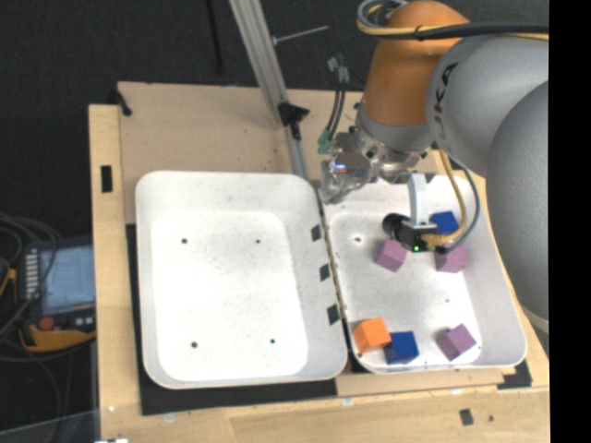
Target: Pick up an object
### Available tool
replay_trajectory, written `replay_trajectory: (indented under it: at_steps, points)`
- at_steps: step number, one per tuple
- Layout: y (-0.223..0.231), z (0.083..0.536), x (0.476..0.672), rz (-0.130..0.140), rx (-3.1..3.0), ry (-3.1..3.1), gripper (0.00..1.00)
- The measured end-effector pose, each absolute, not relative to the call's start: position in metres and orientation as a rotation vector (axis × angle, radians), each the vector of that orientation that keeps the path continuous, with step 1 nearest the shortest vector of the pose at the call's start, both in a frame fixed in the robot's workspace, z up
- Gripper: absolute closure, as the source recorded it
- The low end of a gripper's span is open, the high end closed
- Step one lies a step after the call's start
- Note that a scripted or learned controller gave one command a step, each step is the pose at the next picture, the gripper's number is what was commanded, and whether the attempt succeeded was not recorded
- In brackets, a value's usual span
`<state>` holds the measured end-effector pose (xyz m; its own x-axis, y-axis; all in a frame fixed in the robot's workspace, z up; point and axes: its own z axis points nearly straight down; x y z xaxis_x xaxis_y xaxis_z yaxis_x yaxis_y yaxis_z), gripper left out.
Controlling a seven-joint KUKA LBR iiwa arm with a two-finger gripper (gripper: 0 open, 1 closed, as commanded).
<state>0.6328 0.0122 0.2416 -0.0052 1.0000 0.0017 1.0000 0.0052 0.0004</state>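
Camera view puts the gripper over the right bin's far left corner; you cannot tell whether it is open or closed. Your nearest target, a purple cube, lies loose mid-bin, with room around it for grasping.

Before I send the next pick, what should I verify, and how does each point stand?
1. Targets in the right bin: ok, six lie there.
2. Gripper above a target: not ok, it sits at the bin's far left corner.
3. Grip state: cannot tell.
4. Purple block, the nearest, standing apart from the others: ok.
5. Orange block apart from the blue block: not ok, they appear to touch.
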Motion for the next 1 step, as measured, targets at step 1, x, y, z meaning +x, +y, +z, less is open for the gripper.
replay_trajectory:
  at_steps: [1]
  points:
    - [0.0576, 0.2297, 0.6135, 0.002, -2.213, -2.227, 1.0]
